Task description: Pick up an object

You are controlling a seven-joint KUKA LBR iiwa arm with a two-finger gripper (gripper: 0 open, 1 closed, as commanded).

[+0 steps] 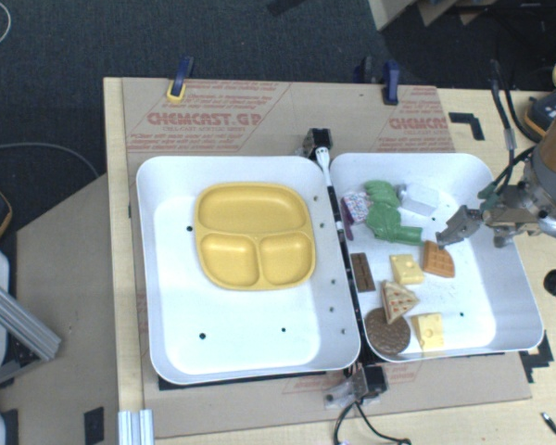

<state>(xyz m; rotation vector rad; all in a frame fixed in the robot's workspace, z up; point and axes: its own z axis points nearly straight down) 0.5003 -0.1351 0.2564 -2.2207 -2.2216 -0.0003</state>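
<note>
Poised just above the orange waffle-textured toy wedge [437, 260] — grey two-finger gripper [452, 230], grip state unclear — presumably lining up a pick.

arm [547, 188] cut off at right edge

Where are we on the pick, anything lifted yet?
Done: the gripper has been brought over the right bin, just above the orange waffle piece. In hand: nothing visible between its fingers; I can't tell if they are open or shut. Left: grasp and lift. The green toy, cheese cubes and round cookie lie in the bin; the yellow divided plate sits in the left bin.
</note>
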